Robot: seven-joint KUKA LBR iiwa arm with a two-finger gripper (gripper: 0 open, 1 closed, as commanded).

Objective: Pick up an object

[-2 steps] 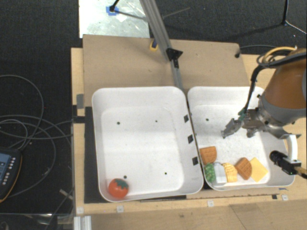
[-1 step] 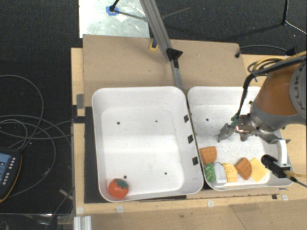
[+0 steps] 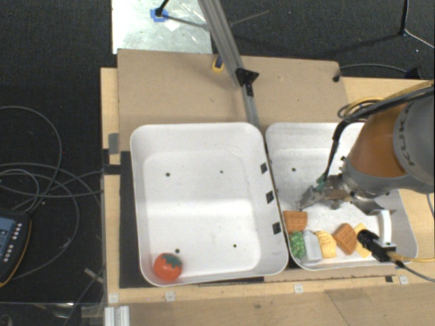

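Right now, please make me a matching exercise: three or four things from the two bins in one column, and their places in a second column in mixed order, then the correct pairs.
Things:
1. red tomato
2. green item
3. waffle-like brown piece
4. pincer

Places:
A. right bin, near corner by the divider
B. left bin, near-left corner
C. over the middle of the right bin, above the food pile
D. right bin, near edge, toward the right of the pile

Pairs: 1-B, 2-A, 3-D, 4-C

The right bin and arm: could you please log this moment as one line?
gripper: over right bin | toys: near edge | tomato: left bin
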